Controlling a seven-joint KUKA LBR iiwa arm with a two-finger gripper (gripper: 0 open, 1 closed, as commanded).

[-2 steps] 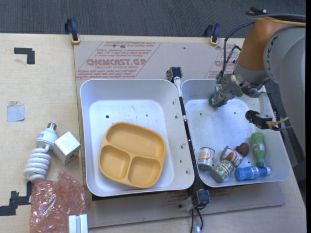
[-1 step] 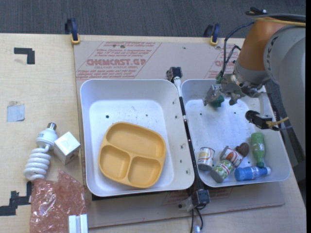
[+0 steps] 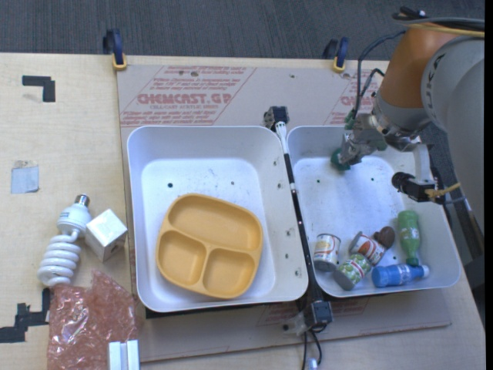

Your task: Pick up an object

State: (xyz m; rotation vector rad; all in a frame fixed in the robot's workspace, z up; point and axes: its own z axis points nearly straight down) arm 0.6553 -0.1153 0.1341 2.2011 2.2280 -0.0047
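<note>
While the gripper (image 3: 344,157) is poised low at the right bin's (image 3: 308,141) far end, seemingly clasping a small green thing (image 3: 339,160), cans (image 3: 327,250) and bottles (image 3: 408,236) are left clustered well apart, nearer the camera.

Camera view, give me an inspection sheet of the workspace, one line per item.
Surface: bench bearing two white bins, left bin and right bin, side by side.
Job's things: in the right bin, two small cans, a blue bottle, a green bottle, a small brown object, and a dark green object under the gripper.
Clutter: yellow divided tray in the left bin; spiral light bulb, white cube, pink wrap on the bench.
Grippers: gripper low over the right bin's far end.
Cables: dark cable at the near edge.
Surroundings: grey floor.
</note>
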